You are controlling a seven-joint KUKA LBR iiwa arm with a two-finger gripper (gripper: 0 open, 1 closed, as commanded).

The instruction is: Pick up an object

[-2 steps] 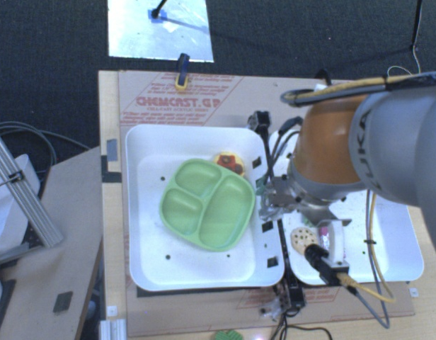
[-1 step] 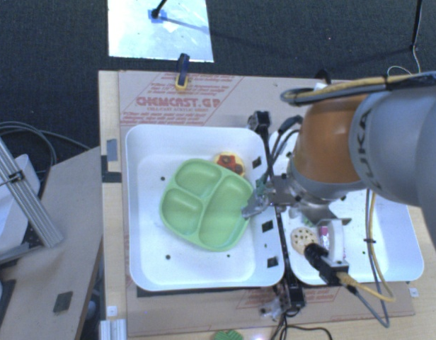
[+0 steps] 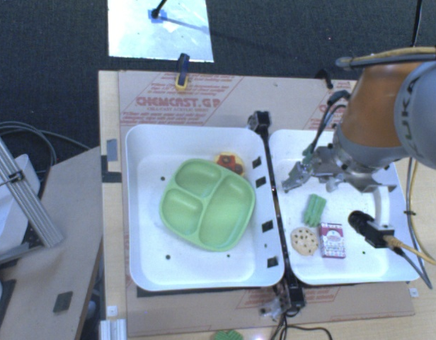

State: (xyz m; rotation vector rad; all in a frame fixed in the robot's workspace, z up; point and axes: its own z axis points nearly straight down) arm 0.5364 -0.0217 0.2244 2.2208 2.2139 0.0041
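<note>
**A:** Where was the arm (image 3: 388,112)?

**B:** It reached in from the right, over the right bin (image 3: 388,271). Its grey and orange body covered that bin's far right part. The gripper (image 3: 310,178) hung above the bin's left half, near the wall it shares with the left bin (image 3: 144,261).

**A:** Was the gripper spread or closed?

**B:** I could not tell. The metal at its tip was a blurred grey jumble from that slant.

**A:** And the things it might pick up?

**B:** Three lay on the floor of the right bin, all nearer the camera than the gripper. A green block (image 3: 316,210) lay closest to it, just below it in the view, tilted a little. A round cookie (image 3: 303,241) with dark specks lay nearer the front wall, with a small red and white box (image 3: 333,240) just beside it on the right. Whether those two touched, I could not say.

**A:** And the left bin?

**B:** A pale green divided plate (image 3: 207,204) lay in the middle of it, turned at an angle. A small red and yellow thing (image 3: 231,163) sat at the plate's far edge, too small to name.

**A:** Both bins on the bench (image 3: 182,101)?

**B:** Yes, side by side on it.
</note>
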